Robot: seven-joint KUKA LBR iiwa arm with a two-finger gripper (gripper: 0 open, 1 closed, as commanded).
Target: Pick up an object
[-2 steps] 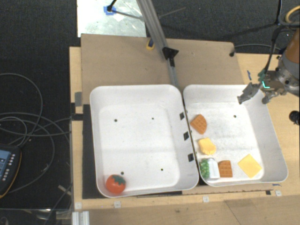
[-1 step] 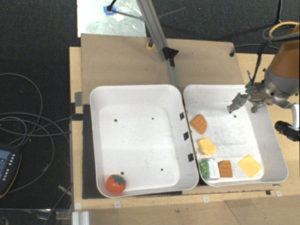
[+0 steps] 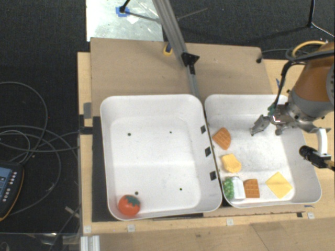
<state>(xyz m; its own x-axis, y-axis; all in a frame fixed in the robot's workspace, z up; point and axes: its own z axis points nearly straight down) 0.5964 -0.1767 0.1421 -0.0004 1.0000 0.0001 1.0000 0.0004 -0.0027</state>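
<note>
Dark carpet and loose cables around a plywood bench (image 3: 136, 67); two shallow white bins side by side on it. Over the upper part of the right bin (image 3: 246, 106), the gripper (image 3: 268, 125), fingers spread apart with nothing between them, hanging above bare white floor. Nearest below and to the left, an orange waffle piece (image 3: 222, 138) against the bin's left wall; just beneath that, a yellow lump (image 3: 231, 163); along the bottom edge, a green-and-white piece (image 3: 231, 188), touching a small brown waffle (image 3: 251, 188), then a flat yellow wedge (image 3: 279, 185) a little apart. Far off in the left bin (image 3: 152, 103), a red tomato (image 3: 129, 205) in the lower corner. Probably toy food throughout: light, stiff, smooth plastic, likely slippery. Orange waffle piece the likeliest candidate; best pinched across its narrow sides, clear of the wall. Flat wedge harder to get under; round tomato prone to roll.
</note>
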